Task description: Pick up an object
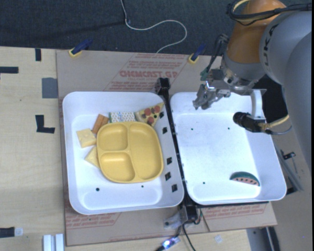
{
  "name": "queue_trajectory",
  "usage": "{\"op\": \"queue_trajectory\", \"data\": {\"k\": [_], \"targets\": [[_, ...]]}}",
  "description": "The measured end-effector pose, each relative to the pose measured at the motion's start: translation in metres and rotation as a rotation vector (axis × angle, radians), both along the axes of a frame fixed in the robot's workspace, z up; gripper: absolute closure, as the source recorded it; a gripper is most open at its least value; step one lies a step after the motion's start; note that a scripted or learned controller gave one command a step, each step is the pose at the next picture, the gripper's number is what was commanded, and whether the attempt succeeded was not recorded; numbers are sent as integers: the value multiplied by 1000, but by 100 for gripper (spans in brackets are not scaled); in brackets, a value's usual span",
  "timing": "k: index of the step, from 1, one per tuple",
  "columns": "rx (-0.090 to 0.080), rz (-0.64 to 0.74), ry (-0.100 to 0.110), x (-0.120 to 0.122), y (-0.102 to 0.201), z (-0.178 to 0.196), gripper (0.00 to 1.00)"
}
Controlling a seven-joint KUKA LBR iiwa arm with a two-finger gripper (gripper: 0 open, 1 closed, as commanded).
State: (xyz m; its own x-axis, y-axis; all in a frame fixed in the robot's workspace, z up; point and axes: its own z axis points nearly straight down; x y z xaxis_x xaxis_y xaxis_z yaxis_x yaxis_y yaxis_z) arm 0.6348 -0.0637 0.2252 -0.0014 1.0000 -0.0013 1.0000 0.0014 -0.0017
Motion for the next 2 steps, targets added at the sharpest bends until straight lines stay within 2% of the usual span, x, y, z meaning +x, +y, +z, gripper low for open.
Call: {"op": "queue_trajectory", "data": {"k": [1,2], "targets": [[0,-2,1,-16,2,1,100],[-1,0,1,-13,2,-8,100]]}}
